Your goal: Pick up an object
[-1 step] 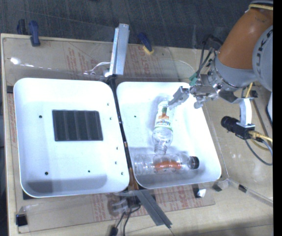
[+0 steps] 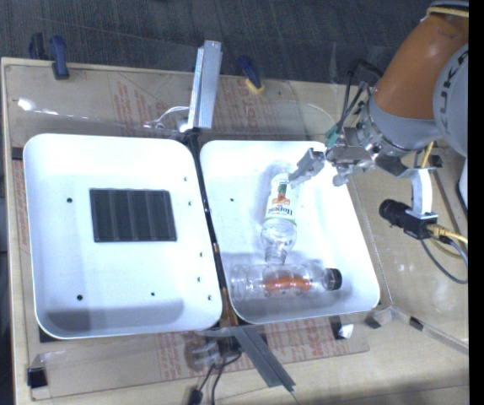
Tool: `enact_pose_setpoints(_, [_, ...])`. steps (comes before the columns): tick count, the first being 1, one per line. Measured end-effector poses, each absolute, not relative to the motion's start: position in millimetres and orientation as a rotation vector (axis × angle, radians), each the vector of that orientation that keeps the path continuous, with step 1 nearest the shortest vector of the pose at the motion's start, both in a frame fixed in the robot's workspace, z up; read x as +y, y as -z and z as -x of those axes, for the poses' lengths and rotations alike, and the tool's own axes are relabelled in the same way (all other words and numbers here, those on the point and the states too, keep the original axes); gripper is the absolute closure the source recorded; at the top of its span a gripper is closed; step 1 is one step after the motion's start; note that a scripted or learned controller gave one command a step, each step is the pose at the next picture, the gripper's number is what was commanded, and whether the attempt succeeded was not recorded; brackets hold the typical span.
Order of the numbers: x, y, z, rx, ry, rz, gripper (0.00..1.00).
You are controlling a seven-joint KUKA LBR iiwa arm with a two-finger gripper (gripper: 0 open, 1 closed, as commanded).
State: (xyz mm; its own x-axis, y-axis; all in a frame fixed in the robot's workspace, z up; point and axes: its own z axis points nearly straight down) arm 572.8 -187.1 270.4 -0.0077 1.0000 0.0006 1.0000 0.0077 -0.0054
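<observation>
The bench (image 2: 23, 99) is the biggest thing here, a pale board with red lettering, and on it sit the two white bins side by side, touching along their inner walls. The grey and orange arm (image 2: 419, 66) leans in from the right, above the far right corner of the right bin (image 2: 242, 167). The left bin (image 2: 56, 285) holds one flat dark ribbed pad (image 2: 132, 215), lying square in its middle, well apart from everything else. In the right bin there are two clear bottles. The capped bottle (image 2: 280, 282) lies on its side along the near wall, black cap pointing right, something orange inside it. The labelled bottle (image 2: 281, 209) lies lengthwise, running from the far part of the bin toward the near one, and its near end touches or just overlaps the capped bottle, so the two crowd each other. A metal bar (image 2: 206, 83) stands at the far edge where the bins meet, and blue clamps (image 2: 57, 55) grip the bench's far edge. The gripper (image 2: 325, 170) hovers over the far right part of the right bin, its fingers (image 2: 308, 164) spread wide with nothing between them, one tip just beside the far end of the labelled bottle
</observation>
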Motion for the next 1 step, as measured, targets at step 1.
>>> enact_pose_setpoints(1, [-209.0, -101.7, -584.4, -2.187, -0.001, 2.253, 0.00])
